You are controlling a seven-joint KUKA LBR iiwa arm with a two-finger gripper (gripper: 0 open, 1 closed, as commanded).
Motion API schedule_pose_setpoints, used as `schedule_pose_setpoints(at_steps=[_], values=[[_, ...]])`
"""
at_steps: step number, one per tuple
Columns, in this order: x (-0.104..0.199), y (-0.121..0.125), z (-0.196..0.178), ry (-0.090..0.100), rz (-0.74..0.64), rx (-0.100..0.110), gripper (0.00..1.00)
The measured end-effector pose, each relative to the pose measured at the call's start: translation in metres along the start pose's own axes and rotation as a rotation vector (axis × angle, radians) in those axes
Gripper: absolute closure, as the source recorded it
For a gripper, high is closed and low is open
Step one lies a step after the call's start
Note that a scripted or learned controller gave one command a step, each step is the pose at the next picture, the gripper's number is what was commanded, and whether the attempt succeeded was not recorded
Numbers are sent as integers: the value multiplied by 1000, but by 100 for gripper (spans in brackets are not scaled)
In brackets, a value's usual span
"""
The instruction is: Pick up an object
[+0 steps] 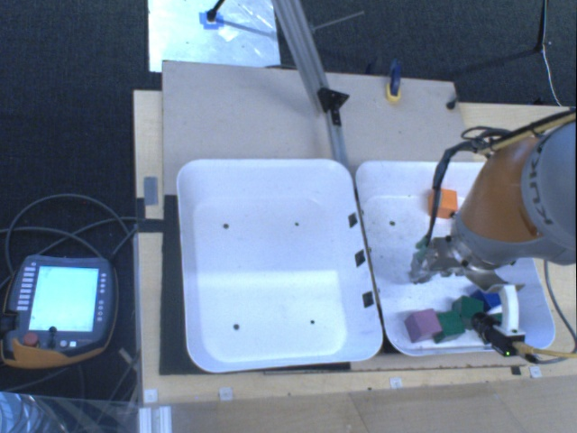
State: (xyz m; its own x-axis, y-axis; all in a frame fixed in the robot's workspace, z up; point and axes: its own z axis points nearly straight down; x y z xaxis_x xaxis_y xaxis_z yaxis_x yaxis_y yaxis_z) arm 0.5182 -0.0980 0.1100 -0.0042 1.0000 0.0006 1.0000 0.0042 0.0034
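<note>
Left bin (270, 269) open — right bin's (388, 242) near corner crowded, seemingly by blocks (442, 323).

Bright, even overhead light washes the white bins (270, 269) almost featureless. Glare flares on the shiny sheet (212, 21) at top left. The picture is soft and grainy throughout.

Bins (270, 179) smooth white plastic, slight gloss; bench board (261, 106) matt cardboard-like; floor (63, 79) dark rough carpet.

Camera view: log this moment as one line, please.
gripper: low in right white bin | purple block, green block, orange block: lying in bin | held: nothing seen
</note>
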Motion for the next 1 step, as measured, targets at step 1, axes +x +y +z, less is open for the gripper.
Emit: schedule_pose_setpoints(at_steps=[1], values=[[0, 12, -59, -2, -1, -5, 100]])
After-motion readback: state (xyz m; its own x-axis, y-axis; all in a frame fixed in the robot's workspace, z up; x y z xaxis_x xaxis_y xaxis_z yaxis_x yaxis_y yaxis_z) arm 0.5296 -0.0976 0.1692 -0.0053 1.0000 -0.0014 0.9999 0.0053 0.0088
